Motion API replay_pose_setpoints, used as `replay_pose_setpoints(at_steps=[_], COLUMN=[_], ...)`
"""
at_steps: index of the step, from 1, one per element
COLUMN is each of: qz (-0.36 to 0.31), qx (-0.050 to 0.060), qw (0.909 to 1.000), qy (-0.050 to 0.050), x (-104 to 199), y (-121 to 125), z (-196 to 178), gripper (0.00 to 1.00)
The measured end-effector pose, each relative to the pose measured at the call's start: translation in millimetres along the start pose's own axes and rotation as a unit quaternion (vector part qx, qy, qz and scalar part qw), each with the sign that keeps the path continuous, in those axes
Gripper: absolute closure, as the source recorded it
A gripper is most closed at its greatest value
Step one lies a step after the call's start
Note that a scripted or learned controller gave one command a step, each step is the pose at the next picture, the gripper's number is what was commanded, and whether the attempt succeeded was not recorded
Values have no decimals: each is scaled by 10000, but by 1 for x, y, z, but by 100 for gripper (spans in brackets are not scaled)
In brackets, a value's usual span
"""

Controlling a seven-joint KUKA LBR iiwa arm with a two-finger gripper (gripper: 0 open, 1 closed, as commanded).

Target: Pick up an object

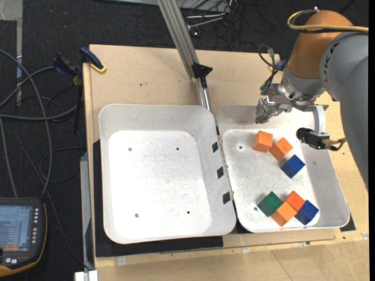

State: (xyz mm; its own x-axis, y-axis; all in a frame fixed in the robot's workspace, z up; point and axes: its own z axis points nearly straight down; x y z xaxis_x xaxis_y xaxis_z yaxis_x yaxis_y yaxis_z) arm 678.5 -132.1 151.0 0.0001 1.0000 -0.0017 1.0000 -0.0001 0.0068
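Several small blocks lie in the right bin [246, 157]. An orange block [263, 140] and a second orange block [282, 148] sit near the bin's far side, with a blue block [292, 165] just in front of them. Near the front edge a green block [270, 204], two orange blocks [289, 208] and a blue block [307, 212] are clustered together. My gripper [265, 111] hangs above the bin's far rim, up and left of the nearest orange block, with nothing seen between its fingers.
The left bin [111, 157] adjoins the right one. A slanted metal pole [179, 28] crosses the bench behind the bins. A blue clamp [88, 57] sits at the bench's far left corner. The arm's black cable fitting [313, 137] overhangs the right bin's right side.
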Motion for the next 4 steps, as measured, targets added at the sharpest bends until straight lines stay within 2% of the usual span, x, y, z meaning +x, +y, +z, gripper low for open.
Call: replay_pose_setpoints(at_steps=[2, 3, 4], qz=[-11, -13, -41], qx=[-11, 20, 41], qw=[10000, 10000, 10000], qy=[-2, 2, 18], x=[2, 2, 62], y=[-9, -8, -14], z=[-121, -120, -115], gripper=[100, 100, 100])
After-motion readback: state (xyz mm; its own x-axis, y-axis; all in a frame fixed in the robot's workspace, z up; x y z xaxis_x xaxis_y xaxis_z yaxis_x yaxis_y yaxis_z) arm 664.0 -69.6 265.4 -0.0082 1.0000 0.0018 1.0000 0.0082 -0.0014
